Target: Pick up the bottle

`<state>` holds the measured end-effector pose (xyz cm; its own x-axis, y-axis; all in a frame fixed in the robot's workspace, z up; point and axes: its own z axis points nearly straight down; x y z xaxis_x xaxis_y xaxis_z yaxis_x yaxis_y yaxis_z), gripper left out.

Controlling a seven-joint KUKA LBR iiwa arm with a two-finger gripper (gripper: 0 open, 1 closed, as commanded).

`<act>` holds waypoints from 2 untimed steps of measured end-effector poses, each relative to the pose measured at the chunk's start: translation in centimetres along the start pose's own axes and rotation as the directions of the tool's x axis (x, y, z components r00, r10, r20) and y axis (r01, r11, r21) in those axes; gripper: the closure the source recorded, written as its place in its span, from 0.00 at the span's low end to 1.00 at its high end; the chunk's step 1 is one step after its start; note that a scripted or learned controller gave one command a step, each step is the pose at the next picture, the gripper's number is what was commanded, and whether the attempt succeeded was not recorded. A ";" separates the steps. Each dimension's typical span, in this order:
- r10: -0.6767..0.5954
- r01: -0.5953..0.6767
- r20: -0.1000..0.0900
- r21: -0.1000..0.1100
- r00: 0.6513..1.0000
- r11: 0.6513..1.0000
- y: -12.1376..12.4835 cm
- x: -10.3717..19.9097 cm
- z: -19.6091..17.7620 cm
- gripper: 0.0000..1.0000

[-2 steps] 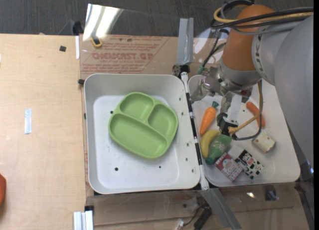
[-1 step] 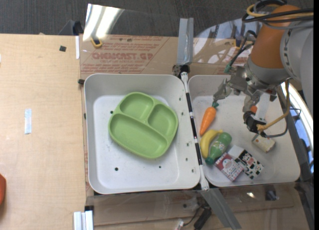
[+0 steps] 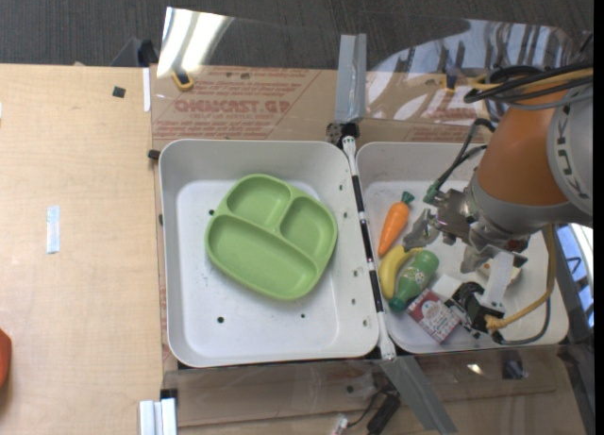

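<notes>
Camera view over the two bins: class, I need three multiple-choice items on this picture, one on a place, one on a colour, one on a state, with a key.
1. Where does the green divided plate lie?
A. in the left bin
B. in the right bin
C. on the wooden bench

2. What colour is the bottle?
A. red
B. green
C. blue

3. How does the bottle rest?
A. upright on the plate
B. hanging from the arm
C. on its side in the right bin, touching the banana

Key: 1 A, the plate sits inside the left bin's walls. 2 B, its body is green. 3 C, it lies tilted beside the banana, below the carrot.
</notes>
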<state>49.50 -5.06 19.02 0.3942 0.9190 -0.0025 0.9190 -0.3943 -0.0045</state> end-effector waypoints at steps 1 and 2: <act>0.094 -0.094 0.001 -0.002 0.996 0.996 7.9 3.4 0.0 0.00; 0.052 -0.052 0.001 -0.002 0.999 0.999 17.7 0.0 0.4 0.00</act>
<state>65.80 -12.06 18.53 0.4415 0.8973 -0.0038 0.8973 -0.4415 -0.0028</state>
